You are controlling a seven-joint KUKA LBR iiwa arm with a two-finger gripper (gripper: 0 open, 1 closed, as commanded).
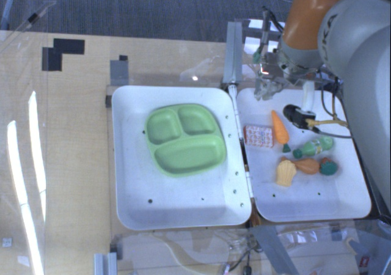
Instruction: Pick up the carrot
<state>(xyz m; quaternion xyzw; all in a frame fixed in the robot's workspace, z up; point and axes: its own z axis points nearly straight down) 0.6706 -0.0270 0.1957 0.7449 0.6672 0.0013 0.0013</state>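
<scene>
Gripper [269, 88] hung past the carrot's [280, 128] far tip; carrot lay nearer the camera, long axis roughly toward the tool. Grip state: can't tell.

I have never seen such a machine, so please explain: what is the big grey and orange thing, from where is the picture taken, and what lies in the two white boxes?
It is a robot arm, reaching in from the right. One fixed camera looks down at a slant. Its gripper hangs above the far end of the right bin, and I see nothing held in it. That bin holds the carrot, a small printed box, a green bottle and other toy foods. The left bin holds a green divided plate.
</scene>
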